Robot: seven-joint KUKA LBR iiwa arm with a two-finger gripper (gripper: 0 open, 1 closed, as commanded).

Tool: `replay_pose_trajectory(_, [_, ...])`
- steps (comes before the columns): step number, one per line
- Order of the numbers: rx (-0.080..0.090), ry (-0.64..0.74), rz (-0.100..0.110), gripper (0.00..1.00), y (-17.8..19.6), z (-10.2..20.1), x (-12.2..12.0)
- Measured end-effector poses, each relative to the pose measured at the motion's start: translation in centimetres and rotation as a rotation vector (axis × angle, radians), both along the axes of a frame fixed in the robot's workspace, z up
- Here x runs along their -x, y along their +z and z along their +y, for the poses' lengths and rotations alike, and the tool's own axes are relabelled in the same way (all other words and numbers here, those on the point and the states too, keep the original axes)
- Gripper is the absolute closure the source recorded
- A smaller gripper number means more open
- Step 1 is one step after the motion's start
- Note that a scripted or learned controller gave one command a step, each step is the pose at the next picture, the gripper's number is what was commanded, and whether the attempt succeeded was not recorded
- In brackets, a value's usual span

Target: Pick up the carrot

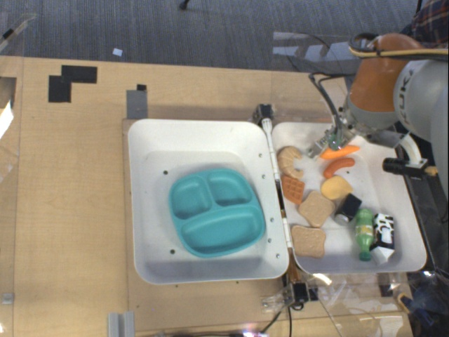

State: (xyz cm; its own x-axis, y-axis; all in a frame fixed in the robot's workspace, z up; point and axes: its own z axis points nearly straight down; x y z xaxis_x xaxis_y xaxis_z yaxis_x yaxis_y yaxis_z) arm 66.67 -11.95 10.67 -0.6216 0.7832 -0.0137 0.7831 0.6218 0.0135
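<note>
Pale wooden worktop, black tape marks far left; grey ribbed carpet floor beyond far edge

The arm is cut off by the right edge. Its wrist covers the far end of the carrot, and the gripper is too small and blurred to read. The right bin has its far right rim hidden behind the arm.
</note>
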Motion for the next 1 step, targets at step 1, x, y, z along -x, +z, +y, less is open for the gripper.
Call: replay_pose_trajectory(1, [-0.009, -0.231, 0.006, 1.00, 8.33, 7.45, 7.23])
